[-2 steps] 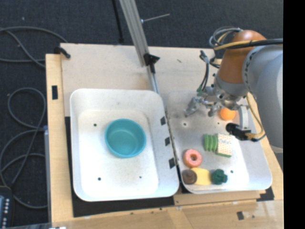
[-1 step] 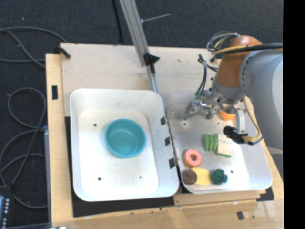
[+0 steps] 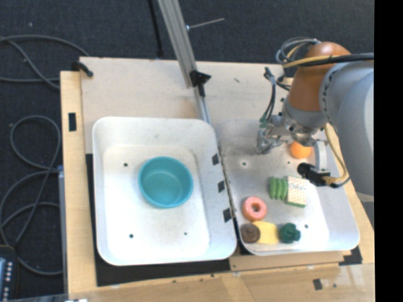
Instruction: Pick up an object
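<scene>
Currently the gripper (image 3: 272, 138) is hovering over the right bin (image 3: 340, 231) beside the orange ball (image 3: 301, 149); finger state cannot be determined. Next: descending onto it.

Two white bins (image 3: 113, 131) (image 3: 340, 228). One teal bowl (image 3: 165, 181), one pink doughnut (image 3: 254, 208), one orange ball (image 3: 301, 149), one yellow block (image 3: 268, 233), one dark green lump (image 3: 289, 233), one brown piece (image 3: 250, 233).

Both bins (image 3: 113, 168) look like matt white plastic, the left holding a smooth teal plastic bowl (image 3: 165, 181). The bench (image 3: 126, 87) (pale, matt) looks like wood; the far rail (image 3: 179, 30) is brushed metal.
</scene>
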### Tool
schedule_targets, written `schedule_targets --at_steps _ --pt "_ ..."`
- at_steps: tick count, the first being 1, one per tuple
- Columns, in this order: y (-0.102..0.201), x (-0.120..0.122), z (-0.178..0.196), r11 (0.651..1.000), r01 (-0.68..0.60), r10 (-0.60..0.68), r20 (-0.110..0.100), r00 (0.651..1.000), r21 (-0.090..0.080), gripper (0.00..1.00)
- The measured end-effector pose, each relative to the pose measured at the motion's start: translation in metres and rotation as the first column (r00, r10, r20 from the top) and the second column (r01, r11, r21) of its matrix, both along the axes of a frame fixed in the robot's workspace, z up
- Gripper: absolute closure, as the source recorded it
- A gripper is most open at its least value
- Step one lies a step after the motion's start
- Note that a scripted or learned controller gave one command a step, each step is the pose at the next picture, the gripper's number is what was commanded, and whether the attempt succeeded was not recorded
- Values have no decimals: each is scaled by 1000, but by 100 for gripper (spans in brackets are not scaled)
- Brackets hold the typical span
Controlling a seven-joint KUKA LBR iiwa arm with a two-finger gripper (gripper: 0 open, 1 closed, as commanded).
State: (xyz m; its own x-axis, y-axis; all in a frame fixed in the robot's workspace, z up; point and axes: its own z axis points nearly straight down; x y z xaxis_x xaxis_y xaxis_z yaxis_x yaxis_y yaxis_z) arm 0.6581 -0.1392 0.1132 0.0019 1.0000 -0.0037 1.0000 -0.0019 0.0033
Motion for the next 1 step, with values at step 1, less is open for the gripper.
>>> schedule_targets --at_steps 1 --pt "-7 1 47 1000 -2 2 3 1000 3 100"
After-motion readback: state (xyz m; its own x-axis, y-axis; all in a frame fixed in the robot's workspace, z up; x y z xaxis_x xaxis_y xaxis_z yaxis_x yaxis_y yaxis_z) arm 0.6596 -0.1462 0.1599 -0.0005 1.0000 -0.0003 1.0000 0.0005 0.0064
